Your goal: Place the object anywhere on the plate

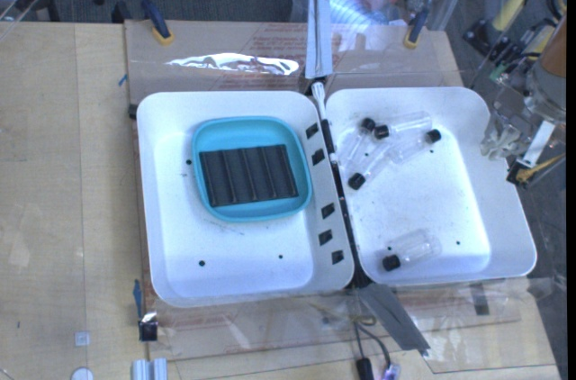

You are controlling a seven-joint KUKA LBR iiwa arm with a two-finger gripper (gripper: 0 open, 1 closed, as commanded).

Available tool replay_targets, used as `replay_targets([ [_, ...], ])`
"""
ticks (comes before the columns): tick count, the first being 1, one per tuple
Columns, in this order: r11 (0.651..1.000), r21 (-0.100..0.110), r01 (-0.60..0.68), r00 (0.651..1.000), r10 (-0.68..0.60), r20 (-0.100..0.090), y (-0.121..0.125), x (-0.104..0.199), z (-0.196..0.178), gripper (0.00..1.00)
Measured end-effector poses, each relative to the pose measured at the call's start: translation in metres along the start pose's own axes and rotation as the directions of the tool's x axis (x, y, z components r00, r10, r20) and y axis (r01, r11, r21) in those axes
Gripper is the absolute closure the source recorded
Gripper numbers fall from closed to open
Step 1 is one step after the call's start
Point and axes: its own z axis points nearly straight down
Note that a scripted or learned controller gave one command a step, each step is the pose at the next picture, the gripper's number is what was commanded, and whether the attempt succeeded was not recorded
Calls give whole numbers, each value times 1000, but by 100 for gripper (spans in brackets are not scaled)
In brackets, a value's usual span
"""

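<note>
A blue plate [250,168] with a dark ribbed insert sits in the left bin [162,216], while the right bin [468,216] holds several clear vials with black caps: a cluster [387,144] toward its far left and one vial [409,248] lying alone near its near edge, all well apart from the plate. The gripper [517,144] hangs at the right bin's far right rim, and whether it is open or closed, or has hold of anything, cannot be told.
</note>
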Motion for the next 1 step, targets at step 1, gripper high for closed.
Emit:
replay_targets([
  [1,1000,0,0,1000,0,0,0,0,0,0],
])
